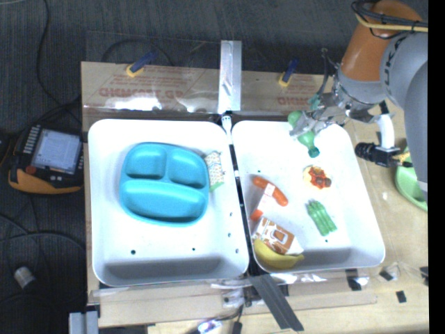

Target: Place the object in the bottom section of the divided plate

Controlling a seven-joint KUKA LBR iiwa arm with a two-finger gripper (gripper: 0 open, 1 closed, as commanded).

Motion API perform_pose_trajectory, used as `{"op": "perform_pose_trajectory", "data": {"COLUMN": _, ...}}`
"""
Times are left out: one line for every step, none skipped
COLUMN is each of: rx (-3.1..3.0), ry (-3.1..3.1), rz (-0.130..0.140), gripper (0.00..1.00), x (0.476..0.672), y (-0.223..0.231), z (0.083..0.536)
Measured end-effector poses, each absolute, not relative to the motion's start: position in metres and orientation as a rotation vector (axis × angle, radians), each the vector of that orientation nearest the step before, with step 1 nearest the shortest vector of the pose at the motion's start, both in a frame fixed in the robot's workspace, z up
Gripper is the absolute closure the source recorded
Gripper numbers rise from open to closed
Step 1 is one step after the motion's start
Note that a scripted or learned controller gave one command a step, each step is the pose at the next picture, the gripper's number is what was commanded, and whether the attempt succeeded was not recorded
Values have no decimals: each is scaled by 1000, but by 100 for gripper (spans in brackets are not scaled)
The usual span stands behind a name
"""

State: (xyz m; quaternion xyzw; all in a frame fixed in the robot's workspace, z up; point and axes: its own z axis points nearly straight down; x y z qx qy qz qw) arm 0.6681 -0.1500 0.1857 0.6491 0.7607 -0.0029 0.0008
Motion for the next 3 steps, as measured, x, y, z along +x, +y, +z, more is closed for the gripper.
{"op": "perform_pose_trajectory", "data": {"rx": 1923, "ry": 2486, "rz": -2, "gripper": 100, "x": 619, "y": -77, "z": 183}}
{"op": "perform_pose_trajectory", "data": {"rx": 2252, "ry": 2193, "rz": -3, "gripper": 100, "x": 617, "y": -58, "z": 183}}
{"op": "perform_pose_trajectory", "data": {"rx": 2045, "ry": 2389, "rz": -4, "gripper": 100, "x": 572, "y": 5, "z": 183}}
